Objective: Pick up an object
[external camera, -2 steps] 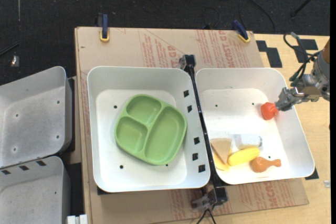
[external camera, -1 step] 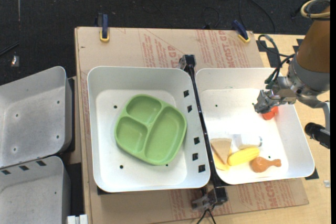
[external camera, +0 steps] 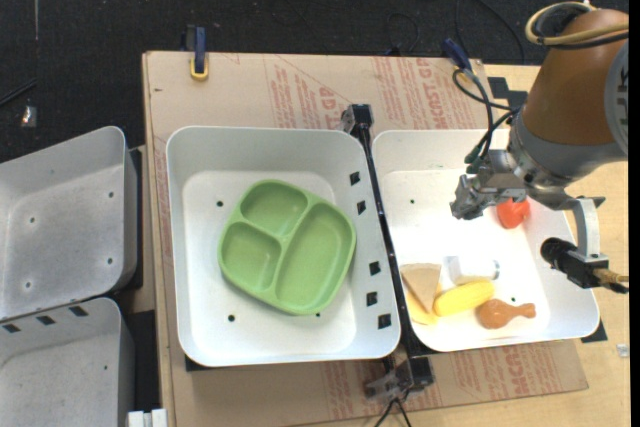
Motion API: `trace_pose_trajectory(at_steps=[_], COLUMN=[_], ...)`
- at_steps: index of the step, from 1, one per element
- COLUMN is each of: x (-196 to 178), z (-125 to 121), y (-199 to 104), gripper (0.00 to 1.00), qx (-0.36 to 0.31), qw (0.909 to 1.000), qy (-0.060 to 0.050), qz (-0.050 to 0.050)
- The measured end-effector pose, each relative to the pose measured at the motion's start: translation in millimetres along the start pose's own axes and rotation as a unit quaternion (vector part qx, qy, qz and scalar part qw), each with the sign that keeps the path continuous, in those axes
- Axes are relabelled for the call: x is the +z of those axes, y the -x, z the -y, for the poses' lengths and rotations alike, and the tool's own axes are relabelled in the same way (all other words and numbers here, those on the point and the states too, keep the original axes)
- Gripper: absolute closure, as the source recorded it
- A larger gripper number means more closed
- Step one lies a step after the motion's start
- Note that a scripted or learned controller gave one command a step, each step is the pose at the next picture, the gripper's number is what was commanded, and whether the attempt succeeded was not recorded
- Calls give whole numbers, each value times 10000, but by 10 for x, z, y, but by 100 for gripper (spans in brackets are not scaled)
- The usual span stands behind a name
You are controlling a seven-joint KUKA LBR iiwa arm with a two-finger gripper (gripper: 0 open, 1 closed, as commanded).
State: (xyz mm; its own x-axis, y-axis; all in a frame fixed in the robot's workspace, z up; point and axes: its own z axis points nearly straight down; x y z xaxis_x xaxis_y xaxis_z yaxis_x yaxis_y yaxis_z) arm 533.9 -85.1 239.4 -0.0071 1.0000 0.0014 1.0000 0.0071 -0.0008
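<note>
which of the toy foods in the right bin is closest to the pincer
The red-orange toy, just right of the pincer in the view. The yellow banana, tan wedge and brown drumstick all lie lower, along the bin's near edge.

Plastic, cardboard and metal under the camera

The two white bins looked like smooth, slightly glossy plastic, and the green divided plate had a matt plastic surface. The board under the bins was plain brown cardboard with red print, dull and a little rough. The yellow banana and the brown drumstick seemed to be shiny toy plastic. The gripper was grey metal, and the arm's orange band was glossy.
</note>
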Motion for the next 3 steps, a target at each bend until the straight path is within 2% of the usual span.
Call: trace_pose_trajectory(at_steps=[1, 2, 3], x=[-85, 25, -28], z=[-53, -85, -83], y=[-538, -990, -1587], gripper=[100, 100, 100], qx=[-9, 1, -4], qw=[10000, 10000, 10000], qy=[11, -6, 3], qz=[1, 4, 3])
